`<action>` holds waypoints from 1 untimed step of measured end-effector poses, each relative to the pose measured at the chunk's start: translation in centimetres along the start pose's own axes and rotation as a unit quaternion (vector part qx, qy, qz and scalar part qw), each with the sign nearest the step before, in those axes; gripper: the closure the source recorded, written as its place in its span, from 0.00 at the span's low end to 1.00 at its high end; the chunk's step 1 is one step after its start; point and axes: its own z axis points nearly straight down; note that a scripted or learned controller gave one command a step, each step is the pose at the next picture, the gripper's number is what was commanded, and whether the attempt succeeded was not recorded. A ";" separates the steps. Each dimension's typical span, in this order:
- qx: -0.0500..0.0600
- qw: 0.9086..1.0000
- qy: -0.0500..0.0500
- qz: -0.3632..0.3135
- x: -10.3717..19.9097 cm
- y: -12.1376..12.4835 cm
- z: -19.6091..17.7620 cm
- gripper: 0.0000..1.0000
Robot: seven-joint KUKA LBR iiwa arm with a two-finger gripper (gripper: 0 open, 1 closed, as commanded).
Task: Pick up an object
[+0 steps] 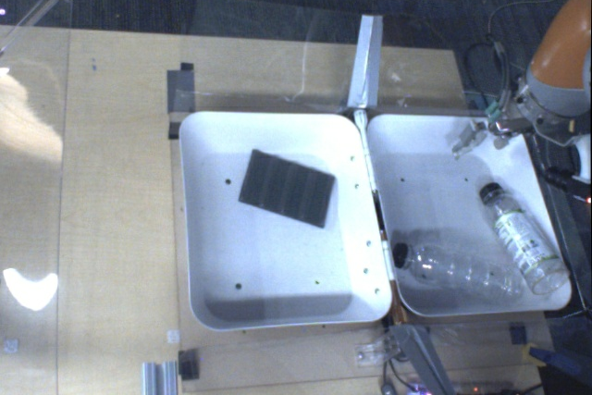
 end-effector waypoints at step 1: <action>0.000 0.999 0.000 -0.033 1.3 -6.9 5.9 0.00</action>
